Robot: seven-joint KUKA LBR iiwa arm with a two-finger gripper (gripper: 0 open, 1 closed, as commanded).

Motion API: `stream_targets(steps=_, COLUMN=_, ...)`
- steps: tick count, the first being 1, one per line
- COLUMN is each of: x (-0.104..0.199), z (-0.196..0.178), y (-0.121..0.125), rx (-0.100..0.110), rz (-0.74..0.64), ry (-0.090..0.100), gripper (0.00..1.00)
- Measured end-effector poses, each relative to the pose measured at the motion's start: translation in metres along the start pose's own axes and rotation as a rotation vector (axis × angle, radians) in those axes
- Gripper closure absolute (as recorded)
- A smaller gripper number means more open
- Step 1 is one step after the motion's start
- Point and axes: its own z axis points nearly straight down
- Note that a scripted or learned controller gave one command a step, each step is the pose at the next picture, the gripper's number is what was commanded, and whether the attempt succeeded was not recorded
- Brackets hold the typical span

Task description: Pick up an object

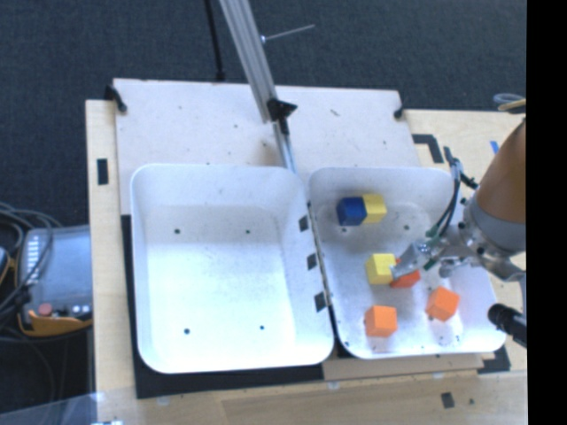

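Your gripper [416, 259] is low inside the right bin [354, 184], just beside the yellow block [381, 267] and the red block [405, 279], which lie touching each other near the middle of that bin. I cannot tell its state from this angle, and no block is clearly in its hold.

To do this step well, I think you should choose one block and center on it, because two blocks so close can push each other away. Go straight down, close slowly, then lift a little to check.

In the right bin I count six blocks: two yellow, one blue [351, 211], one red, two orange [381, 320]. You have two bins; the left bin [142, 237] is beside it.
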Motion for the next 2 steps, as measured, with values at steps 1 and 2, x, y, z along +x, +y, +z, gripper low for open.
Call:
stream_targets(steps=1, x=0.005, z=0.061, y=-0.005, rx=0.002, rz=-0.001, ry=0.001, gripper=0.00)
stream_targets(steps=2, x=0.003, z=0.111, y=-0.004, rx=-0.006, rz=0.000, ry=-0.003, gripper=0.00)
